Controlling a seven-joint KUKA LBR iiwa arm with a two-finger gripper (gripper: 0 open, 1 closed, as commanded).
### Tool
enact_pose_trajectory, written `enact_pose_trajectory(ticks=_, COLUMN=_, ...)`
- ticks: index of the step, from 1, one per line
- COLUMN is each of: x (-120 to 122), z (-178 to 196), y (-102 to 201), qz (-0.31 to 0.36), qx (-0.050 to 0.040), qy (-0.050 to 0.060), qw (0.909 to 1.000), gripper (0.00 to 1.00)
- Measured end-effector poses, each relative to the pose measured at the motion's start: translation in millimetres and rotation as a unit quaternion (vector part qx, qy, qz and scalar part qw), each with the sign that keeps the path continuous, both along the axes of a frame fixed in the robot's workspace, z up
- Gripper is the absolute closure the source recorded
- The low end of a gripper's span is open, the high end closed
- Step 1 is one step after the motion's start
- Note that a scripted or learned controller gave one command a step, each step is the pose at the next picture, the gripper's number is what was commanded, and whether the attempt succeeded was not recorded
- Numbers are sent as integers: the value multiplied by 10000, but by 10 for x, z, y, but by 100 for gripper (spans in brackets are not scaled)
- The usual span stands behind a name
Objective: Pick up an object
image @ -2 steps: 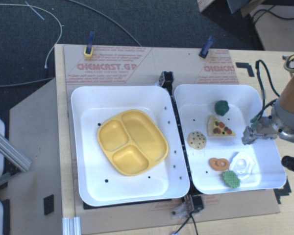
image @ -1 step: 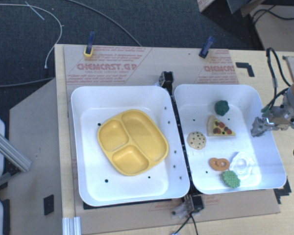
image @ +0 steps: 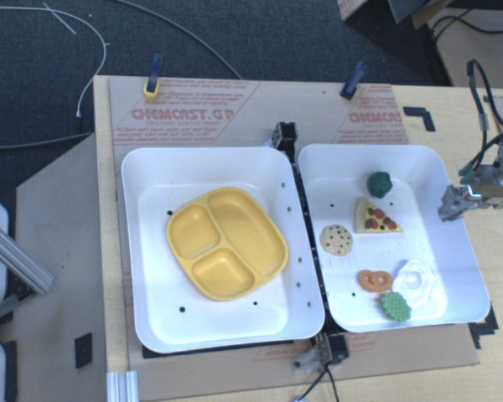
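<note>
Two white bins sit side by side on the surface (image: 235, 99), which is covered by a printed cardboard sheet held down at its far edge by two blue clamps (image: 154, 75), presumably to keep the sheet from shifting. The left bin (image: 142, 191) holds a yellow tray (image: 226, 241) with three compartments, lying flat and slightly turned near the middle. The right bin (image: 453, 249) holds the candidates for the pick, which we take to be toy foods: a dark green piece (image: 379, 182) towards the far side, a pizza slice (image: 375, 217) just in front of it, a cookie (image: 336, 240) to the left near the dividing wall, a pretzel (image: 374, 280) further forward, a white piece (image: 417, 278) resembling a fried egg beside it, and a light green piece (image: 395, 306) touching the egg's near edge. Most items lie apart from one another, which we judge leaves room for fingers around each; the egg and light green piece are crowded together and would be harder to separate. The claw (image: 463, 201) appears at the right rim of the right bin, above or just outside the wall, with nothing visibly in it; we cannot tell how far apart its fingers stand. We judge the pick not yet begun, since every item rests on the bin floor, and the pizza slice and dark green piece lie nearest the claw.
</note>
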State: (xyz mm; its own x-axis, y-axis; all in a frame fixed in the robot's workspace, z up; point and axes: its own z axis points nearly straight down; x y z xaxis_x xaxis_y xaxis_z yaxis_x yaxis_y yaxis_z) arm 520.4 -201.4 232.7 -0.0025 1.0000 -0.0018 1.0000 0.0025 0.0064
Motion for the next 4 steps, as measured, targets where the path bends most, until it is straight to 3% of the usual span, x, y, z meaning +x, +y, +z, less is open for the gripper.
enact_pose_trajectory(ticks=1, x=12, z=235, y=0, qz=-4, qx=0, qy=7, qw=10000, gripper=100)
enact_pose_trajectory(ticks=3, x=263, z=118, y=966, qz=20, qx=24, qy=43, qw=10000, gripper=100)
enact_pose_trajectory(ticks=4, x=192, z=82, y=1509, qz=-7, qx=21, qy=44, qw=10000, gripper=100)
